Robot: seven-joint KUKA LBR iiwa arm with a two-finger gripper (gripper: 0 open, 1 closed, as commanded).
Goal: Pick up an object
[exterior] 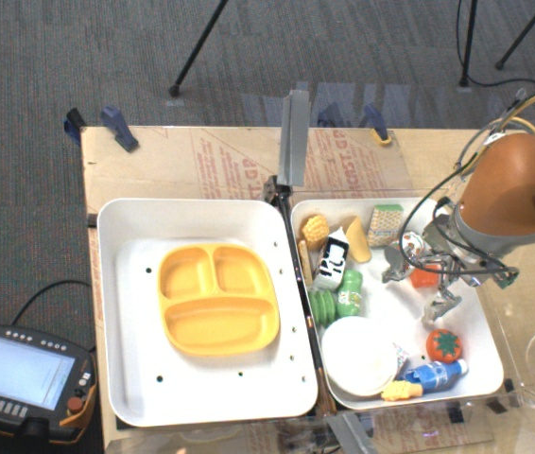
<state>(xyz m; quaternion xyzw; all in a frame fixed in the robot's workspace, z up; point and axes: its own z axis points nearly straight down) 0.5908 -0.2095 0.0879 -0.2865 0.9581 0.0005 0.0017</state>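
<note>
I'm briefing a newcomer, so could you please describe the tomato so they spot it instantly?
Look in the right-hand shallow white bin, toward its near right corner. The small round red plastic tomato with a green stem sits just above the blue bottle with a yellow cap; nothing else there is round and red.

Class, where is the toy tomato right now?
The tomato sits in the right bin, near its front right corner, just above the blue bottle and right of the white plate.

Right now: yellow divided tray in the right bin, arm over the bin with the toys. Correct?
One thing is off: the yellow divided tray lies in the left bin, not the right one. The camera view shows it. The rest holds: the arm is over the right bin, the one with the toys.
</note>
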